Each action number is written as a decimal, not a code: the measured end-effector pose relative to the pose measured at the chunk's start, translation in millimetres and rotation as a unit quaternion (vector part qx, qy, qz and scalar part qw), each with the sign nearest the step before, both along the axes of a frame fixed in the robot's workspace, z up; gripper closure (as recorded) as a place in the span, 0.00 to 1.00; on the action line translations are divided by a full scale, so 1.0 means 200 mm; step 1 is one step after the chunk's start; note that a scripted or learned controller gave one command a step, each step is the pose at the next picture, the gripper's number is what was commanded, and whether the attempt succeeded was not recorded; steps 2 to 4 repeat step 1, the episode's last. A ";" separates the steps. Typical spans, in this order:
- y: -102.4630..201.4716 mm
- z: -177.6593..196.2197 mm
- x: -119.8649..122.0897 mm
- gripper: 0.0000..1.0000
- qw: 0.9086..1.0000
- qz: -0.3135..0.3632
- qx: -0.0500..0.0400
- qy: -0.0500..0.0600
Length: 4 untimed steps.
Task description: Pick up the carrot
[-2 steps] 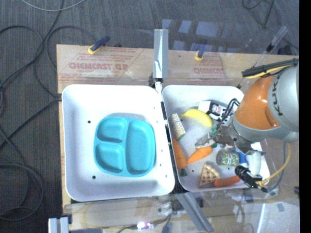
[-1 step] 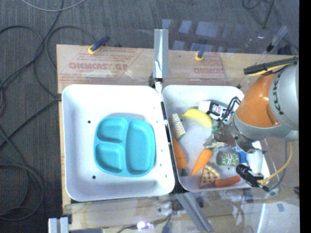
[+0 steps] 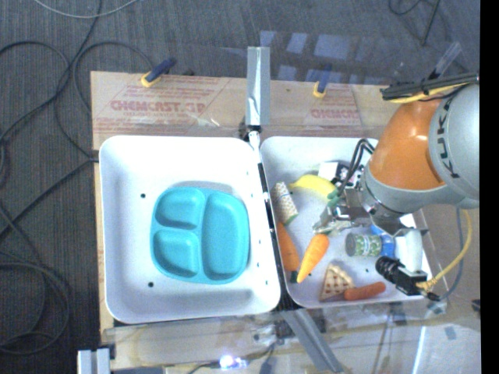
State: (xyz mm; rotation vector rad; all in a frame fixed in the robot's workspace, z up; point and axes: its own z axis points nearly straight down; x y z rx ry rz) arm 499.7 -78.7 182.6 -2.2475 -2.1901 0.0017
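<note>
The carrot lies in the right bin, near the middle, with its fat end up and its point down toward the front. The gripper hangs just above the carrot's fat end. I cannot tell if it is touching the carrot, or gripping anything. A second orange carrot lies beside the bin's left wall. A yellow banana and a corn cob sit farther back. A waffle wedge and a sausage lie at the front. The left bin holds a blue tray.
</note>
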 end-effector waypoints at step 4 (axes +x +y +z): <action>-0.21 0.46 -0.04 1.00 0.999 0.053 -0.002 -0.001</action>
